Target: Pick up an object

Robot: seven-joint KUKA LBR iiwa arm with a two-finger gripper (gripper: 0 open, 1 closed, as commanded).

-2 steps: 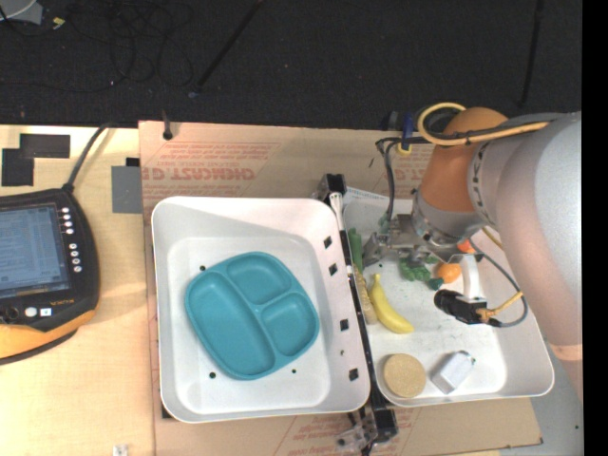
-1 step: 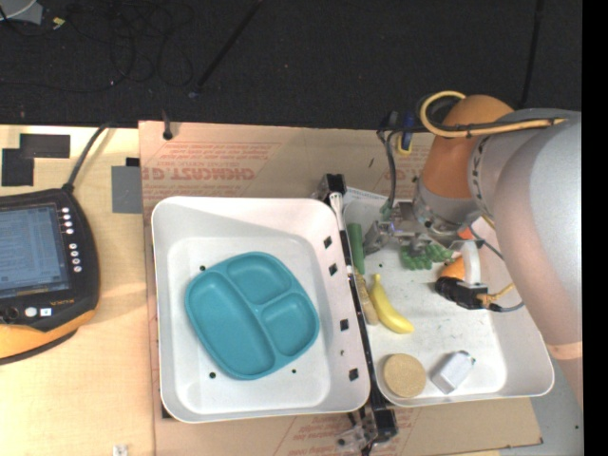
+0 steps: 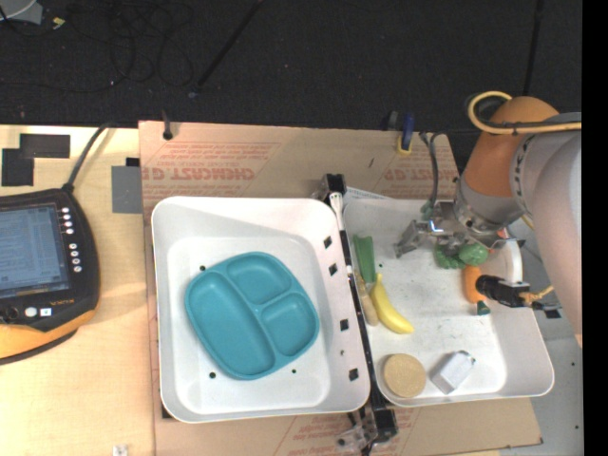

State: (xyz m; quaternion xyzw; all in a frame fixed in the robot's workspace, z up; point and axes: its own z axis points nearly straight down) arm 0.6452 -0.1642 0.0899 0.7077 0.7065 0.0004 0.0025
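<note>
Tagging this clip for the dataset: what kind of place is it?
Most likely a robotics lab test bench, not a kitchen. A teach pendant sits beside two white bins on cardboard, cables trail behind, and toy food such as a banana lies under the gripper.

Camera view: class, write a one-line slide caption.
Arm reaches into right bin over green toy; teal tray in left bin.

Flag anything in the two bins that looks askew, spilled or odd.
Nothing looks spilled or broken. The teal divided plate sits rotated in the left bin, not square to its walls. In the right bin, the banana lies against the green strip by the dividing wall.
</note>
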